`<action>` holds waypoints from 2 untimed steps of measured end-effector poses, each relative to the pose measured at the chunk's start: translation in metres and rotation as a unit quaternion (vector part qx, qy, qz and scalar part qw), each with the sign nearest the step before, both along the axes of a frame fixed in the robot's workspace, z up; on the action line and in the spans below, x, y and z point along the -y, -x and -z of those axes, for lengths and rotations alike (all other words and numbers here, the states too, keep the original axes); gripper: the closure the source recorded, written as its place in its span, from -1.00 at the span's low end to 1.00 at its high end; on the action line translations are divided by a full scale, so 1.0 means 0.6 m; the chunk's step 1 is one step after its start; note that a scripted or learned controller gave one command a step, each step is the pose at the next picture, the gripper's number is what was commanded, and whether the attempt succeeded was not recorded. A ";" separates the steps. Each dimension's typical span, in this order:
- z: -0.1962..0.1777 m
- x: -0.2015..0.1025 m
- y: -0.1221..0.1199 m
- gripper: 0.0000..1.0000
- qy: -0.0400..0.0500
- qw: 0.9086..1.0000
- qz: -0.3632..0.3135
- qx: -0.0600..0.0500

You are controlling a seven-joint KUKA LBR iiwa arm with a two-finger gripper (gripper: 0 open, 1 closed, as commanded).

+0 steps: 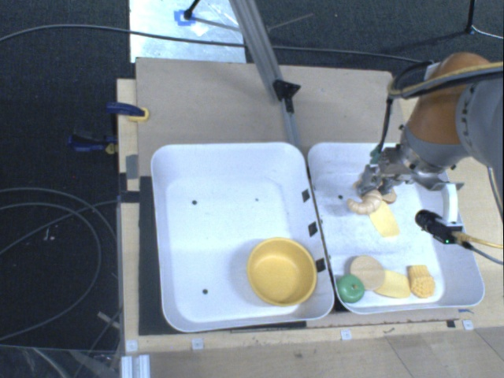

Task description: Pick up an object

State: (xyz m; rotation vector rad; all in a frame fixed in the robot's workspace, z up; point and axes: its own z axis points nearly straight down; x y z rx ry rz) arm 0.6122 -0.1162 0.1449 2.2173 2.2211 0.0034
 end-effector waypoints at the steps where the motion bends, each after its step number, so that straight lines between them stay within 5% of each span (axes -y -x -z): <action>1: -0.107 -0.004 -0.008 1.00 0.000 1.000 -0.002 0.002; 2: -0.181 -0.012 -0.012 1.00 0.000 1.000 -0.002 0.000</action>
